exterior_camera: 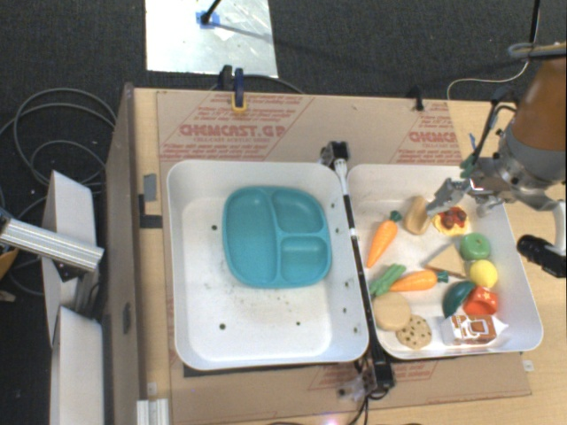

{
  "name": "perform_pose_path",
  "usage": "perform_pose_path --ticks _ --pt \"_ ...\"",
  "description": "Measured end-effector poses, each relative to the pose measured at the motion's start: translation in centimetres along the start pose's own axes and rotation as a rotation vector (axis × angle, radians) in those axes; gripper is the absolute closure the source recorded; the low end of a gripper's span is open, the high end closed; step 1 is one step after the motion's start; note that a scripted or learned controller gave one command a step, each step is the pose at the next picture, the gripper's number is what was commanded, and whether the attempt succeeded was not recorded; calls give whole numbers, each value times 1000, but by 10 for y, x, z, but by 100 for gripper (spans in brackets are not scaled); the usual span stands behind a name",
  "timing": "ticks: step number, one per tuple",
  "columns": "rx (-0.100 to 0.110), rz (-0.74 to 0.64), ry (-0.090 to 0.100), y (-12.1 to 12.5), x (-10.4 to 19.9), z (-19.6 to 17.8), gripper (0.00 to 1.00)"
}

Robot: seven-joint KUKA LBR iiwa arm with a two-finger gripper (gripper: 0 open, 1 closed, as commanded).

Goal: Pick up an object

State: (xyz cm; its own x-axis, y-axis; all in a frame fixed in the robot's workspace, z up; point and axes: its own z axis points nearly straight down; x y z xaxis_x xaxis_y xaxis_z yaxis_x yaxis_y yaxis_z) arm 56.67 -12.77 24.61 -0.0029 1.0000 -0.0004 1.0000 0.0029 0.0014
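Cookie (413,332) and small carton (471,328) sit at the near edge of the right bin (530,321), with toy food piled beyond them: two carrots (381,242), a lemon (483,274), a red pepper (481,301). End effector (462,193) hangs over that bin's far side, fingers spread wide, nothing between them, just above a small red piece on yellow (452,220). Left of that bin, a teal tray (275,237) lies in its own bin. Probably light hard plastic, slippery; pinch across the narrow middle.
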Motion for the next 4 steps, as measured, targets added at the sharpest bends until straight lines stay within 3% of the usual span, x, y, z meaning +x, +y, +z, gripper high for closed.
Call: perform_pose_path --ticks 1,2,3,4 --pt "15 1 4 -7 4 152 0" --pt "-9 -3 -3 105 -27 161 0" --pt "-15 4 -8 104 -83 40 0" --pt "4 -10 6 102 25 115 0"
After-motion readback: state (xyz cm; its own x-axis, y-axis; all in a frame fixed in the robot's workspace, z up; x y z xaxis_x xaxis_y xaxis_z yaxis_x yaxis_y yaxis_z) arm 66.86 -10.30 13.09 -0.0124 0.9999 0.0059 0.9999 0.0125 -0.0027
